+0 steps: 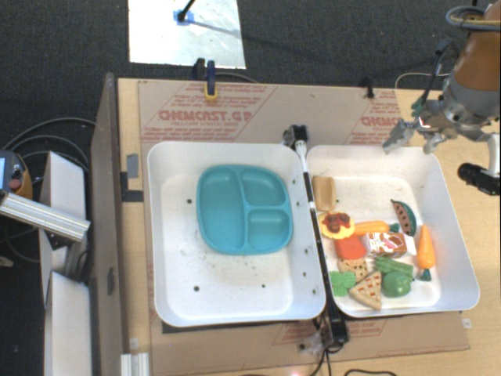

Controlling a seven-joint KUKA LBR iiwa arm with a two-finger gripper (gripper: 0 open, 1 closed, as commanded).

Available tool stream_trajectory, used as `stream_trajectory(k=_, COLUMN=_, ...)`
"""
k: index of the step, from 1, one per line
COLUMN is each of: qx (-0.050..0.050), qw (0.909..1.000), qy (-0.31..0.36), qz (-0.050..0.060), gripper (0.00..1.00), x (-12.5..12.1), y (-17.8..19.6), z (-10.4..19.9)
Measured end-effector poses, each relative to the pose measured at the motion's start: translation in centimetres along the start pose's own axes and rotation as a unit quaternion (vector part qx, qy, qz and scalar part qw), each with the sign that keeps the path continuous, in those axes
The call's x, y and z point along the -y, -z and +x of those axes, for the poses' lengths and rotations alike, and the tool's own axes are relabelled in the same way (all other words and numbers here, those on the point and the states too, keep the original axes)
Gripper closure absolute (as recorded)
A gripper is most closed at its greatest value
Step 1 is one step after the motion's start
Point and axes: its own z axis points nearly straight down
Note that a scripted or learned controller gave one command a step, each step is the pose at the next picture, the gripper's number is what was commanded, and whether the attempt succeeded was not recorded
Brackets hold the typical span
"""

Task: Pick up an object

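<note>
Camera view: the arm [476, 69] is seen at the upper right, above the far right corner of the right bin [452, 210]. The gripper [415, 130] is positioned over that corner; whether it is released or clenched cannot be told, and nothing is seen in it. The toy food (the task's objects) is piled in the right bin's near half: a carrot [425, 249], a watermelon slice [403, 216], a green pepper [396, 282]. A teal divided plate [243, 210] lies in the left bin [168, 210].
</note>
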Motion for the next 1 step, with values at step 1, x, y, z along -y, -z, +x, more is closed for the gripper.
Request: stream_trajectory(k=1, qx=-0.003, qw=0.9998, qy=-0.008, qz=0.016, gripper=0.00, x=8.49, y=-8.11, z=-3.61)
